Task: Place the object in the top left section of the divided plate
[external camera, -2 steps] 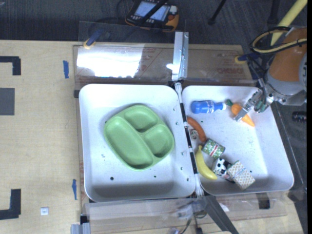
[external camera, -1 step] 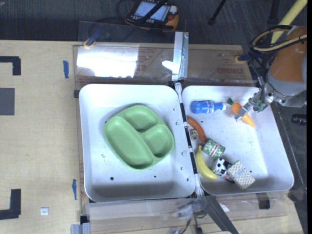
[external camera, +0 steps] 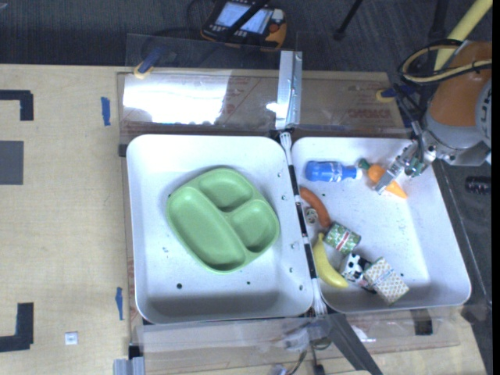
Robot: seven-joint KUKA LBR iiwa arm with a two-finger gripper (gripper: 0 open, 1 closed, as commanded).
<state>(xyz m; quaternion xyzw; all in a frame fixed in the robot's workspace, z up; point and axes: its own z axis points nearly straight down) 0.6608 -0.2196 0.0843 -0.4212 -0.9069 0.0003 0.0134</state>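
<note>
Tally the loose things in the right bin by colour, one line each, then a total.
Blue: 1, the bottle
Orange: 2, the carrot by the claw and the sausage
Yellow: 1, the banana
Green and white: 1, the can
Black and white: 1, the small toy
Tan patterned: 1, the box
Total: 7

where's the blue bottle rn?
The blue bottle lies on its side near the back of the right bin, just left of the carrot and above the hot dog.
</note>
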